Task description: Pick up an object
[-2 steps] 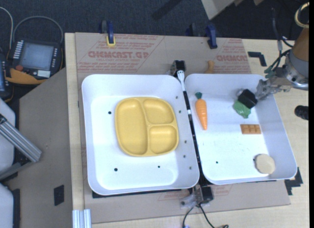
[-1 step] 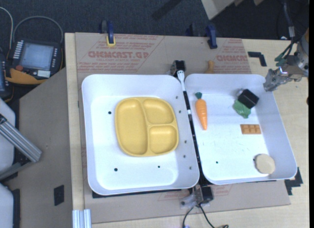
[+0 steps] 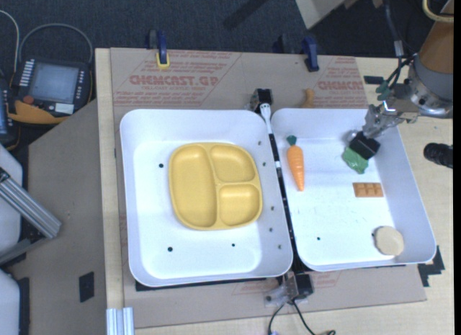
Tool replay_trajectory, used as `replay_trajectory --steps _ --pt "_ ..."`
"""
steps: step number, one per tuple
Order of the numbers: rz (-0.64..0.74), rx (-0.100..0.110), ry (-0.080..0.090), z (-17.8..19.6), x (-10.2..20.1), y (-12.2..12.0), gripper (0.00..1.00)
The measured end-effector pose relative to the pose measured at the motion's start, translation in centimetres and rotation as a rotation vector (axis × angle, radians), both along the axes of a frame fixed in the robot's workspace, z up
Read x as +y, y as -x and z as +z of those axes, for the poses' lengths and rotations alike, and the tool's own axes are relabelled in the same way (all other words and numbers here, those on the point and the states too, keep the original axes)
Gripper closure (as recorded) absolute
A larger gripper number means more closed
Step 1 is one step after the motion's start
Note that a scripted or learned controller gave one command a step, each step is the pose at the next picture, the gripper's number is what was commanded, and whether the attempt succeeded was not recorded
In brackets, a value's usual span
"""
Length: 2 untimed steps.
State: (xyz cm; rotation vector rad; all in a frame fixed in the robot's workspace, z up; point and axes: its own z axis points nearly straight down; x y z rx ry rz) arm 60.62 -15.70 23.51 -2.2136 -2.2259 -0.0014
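Green object (image 3: 354,158) just under claw (image 3: 362,144)

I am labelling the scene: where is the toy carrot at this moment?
In the camera view, the toy carrot lies in the right bin, near its left wall, left of the green object under the gripper.

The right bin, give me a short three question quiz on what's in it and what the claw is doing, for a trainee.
1. True or false: the carrot lies in the right bin.
2. Which item is the claw directly over: A) the round beige piece, B) the green object, C) the orange waffle-like piece?
3. Fill in: the yellow divided plate sits in the ____ bin.

Key: 1 true; 2 B; 3 left.
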Motion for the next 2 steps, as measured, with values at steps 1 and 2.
replay_trajectory --steps 1,2 --pt "-0.002 0.002 0.000 -0.9 4.4 1.5 1.00" --pt "-0.001 0.002 0.000 -1.1 9.0 2.4 1.00"
